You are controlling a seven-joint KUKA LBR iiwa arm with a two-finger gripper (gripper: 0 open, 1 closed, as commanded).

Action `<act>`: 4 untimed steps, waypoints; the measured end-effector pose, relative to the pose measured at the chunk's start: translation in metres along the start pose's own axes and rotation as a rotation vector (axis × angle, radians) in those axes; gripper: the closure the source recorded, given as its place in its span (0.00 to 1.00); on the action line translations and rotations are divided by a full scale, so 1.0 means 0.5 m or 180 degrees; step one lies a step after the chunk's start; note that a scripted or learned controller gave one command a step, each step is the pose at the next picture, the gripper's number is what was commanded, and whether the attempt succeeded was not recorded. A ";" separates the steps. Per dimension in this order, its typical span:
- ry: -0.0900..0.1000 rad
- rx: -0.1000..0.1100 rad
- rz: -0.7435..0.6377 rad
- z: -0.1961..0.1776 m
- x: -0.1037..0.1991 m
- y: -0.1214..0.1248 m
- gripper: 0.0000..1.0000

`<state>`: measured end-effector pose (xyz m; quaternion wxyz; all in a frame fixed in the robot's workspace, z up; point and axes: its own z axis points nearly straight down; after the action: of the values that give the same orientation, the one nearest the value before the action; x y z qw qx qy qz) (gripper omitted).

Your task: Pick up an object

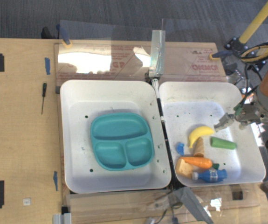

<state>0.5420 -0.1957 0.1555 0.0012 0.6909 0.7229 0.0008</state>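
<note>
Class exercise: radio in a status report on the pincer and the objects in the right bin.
Pincer over right bin, nothing between its fingers. Banana and green block just below it, untouched. Carrot and blue bottle crowded nearby.

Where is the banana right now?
The banana lies in the right bin, near its middle, just above the carrot and left of the green block, with the gripper close at its upper right.

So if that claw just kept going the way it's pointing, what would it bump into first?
Probably the yellow plastic banana. The claw points left and slightly down, toward the banana in the right white bin. Depth is unclear, so it might reach the bin floor first.
</note>
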 end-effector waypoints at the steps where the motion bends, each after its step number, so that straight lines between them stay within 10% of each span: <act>1: -0.0004 0.0000 -0.0336 0.004 -0.057 0.023 0.00; 2: 0.0014 -0.0016 -0.0491 0.136 -0.016 -0.028 0.00; 3: -0.0001 -0.0034 -0.0482 0.112 -0.020 -0.025 1.00; 4: 0.0009 0.0014 0.0088 0.091 0.044 -0.107 1.00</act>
<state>0.4877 -0.1761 0.1100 -0.0013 0.7009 0.7133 0.0003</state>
